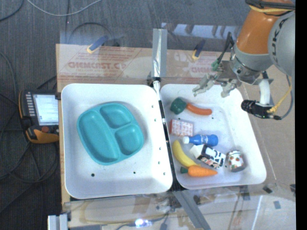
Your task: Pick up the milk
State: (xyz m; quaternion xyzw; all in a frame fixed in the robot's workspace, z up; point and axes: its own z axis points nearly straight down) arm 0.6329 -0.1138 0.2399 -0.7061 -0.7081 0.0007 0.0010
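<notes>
Left bin [72, 176]: shallow white tray holding one turquoise plastic divided plate [111, 132], three compartments, nothing on it. Not involved in the task.

Right bin [254, 171]: shallow white tray with the clutter. From its left side: a dark green rounded toy [178, 105] touching the end of an orange carrot-shaped toy [199, 110]; below them a small red-and-white patterned packet [182, 127]; a yellow plastic banana [182, 153]; a second orange carrot toy [201, 171] at the near edge. Just right of the banana lies a white bottle with a blue cap and blue label [201, 140], on its side. Directly below it, touching or nearly so, is the milk, a small white carton with black cow patches [209, 156], lying tilted between the banana and a round speckled ball-like toy [235, 161].

Far right: the grey gripper [215, 84] hangs over the far edge of the right bin, fingers [201, 87] spread open, nothing between them.

Judgement: approach step, no grasp yet. The milk sits well apart from the gripper, toward the near side. Next move calls for travel toward the near edge, then a descent into a tight gap; the bottle and the carrot crowd the carton.
</notes>
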